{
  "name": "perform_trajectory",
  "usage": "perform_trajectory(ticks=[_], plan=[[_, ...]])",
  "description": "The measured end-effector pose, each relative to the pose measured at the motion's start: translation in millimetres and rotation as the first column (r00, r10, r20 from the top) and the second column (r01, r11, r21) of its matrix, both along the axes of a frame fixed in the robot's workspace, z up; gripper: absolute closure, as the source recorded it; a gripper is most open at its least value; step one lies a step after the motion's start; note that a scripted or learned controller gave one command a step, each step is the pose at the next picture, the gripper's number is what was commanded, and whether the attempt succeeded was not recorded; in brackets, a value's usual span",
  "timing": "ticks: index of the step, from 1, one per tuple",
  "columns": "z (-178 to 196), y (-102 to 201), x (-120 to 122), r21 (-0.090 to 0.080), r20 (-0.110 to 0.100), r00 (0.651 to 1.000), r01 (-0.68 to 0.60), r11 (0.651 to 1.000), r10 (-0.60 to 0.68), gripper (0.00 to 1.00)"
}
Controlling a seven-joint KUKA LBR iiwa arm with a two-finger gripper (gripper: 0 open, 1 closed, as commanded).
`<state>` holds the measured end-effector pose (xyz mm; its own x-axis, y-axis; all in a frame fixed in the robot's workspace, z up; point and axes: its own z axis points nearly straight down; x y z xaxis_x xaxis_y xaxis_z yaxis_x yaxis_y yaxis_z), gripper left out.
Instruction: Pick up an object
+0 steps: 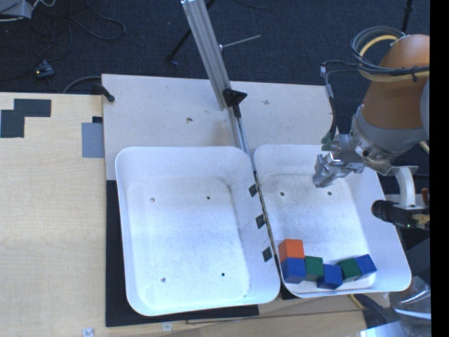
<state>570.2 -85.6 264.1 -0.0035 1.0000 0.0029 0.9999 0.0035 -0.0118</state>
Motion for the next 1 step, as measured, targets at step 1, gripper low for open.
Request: perform_trajectory(ticks=[1], plan=[[98.9,-54.5,-21.7,-0.006,0.018,1.000,0.006,1.000,-0.006,1.00]])
